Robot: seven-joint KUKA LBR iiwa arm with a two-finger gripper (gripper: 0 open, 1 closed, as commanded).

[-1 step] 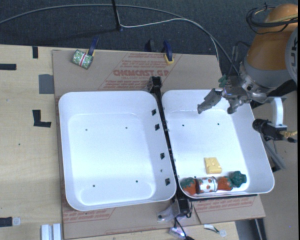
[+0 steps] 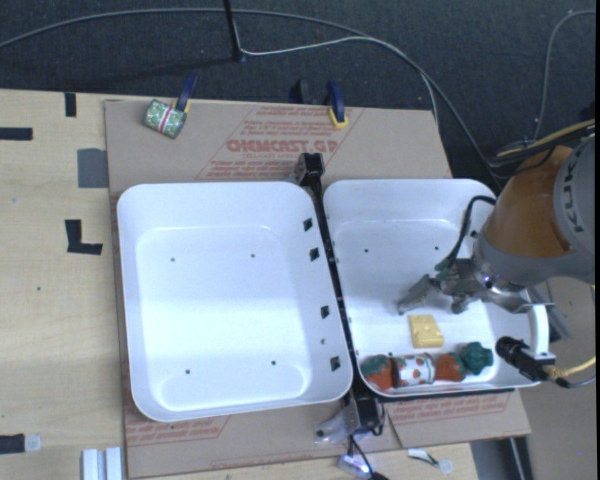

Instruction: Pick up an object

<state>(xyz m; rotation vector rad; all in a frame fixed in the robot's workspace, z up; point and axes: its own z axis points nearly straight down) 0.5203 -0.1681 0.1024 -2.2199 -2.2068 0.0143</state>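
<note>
In the right bin (image 2: 380, 203), lower right of frame, the tool (image 2: 435, 293) hangs just above a yellow block (image 2: 426, 330). The block lies directly below it in the frame, untouched. I cannot tell the tool's state.

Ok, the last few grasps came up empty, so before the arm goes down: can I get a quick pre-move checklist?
1. Gripper inside the right bin: ok.
2. Target nearby: yellow block lies just below the gripper: ok.
3. Fingers around the block: not ok, it lies free on the bin floor.
4. Neighbours apart from the block: red-and-white can and green object sit along the front wall: ok.
5. Finger opening: cannot tell.
</note>
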